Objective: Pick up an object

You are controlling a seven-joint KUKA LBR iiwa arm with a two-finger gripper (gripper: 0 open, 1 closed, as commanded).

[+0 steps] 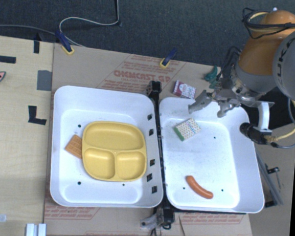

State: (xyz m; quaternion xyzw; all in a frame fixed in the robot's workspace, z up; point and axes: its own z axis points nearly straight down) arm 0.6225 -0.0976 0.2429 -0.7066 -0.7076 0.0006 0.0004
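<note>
My end effector (211, 106) hung spread wide, holding nothing, over the right bin's (245, 170) far rim, above the cardboard-covered surface (116, 68), with the sponge (187, 128) just below and the sausage (199, 187) nearer the front.

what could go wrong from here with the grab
1. The gripper hangs open over the right white bin's back rim, so a straight descent may strike the rim.
2. The small green-edged patterned packet lies flat and tilted, so the fingers may slide off it.
3. The orange sausage is round and may roll away when pinched.
</note>
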